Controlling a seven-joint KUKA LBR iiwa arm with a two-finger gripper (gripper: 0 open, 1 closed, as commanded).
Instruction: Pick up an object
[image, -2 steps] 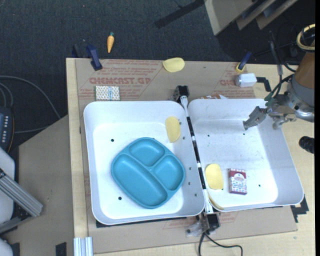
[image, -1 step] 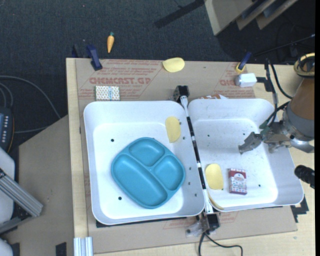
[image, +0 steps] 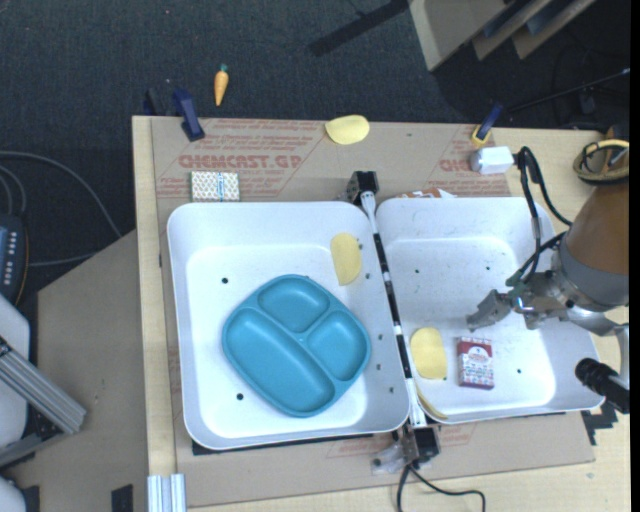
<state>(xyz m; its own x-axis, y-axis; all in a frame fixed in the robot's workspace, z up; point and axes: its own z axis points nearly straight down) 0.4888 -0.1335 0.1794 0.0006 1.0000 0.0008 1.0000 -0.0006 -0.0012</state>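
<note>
My arm (image: 600, 250) is a thick rounded column, with a broad orange-brown band above the wrist and pale grey casing below it. At its end sits my gripper (image: 490, 310), small, of dull grey metal and angular in shape. A thin black cable (image: 535, 215) runs along my near side. A stubby black cylinder (image: 603, 383) juts out by my lower edge.

Smooth matt blue plastic tray (image: 295, 345), glossy white plastic bins (image: 200, 240), brown cardboard bench (image: 260, 150), printed red packet (image: 475, 362).
</note>
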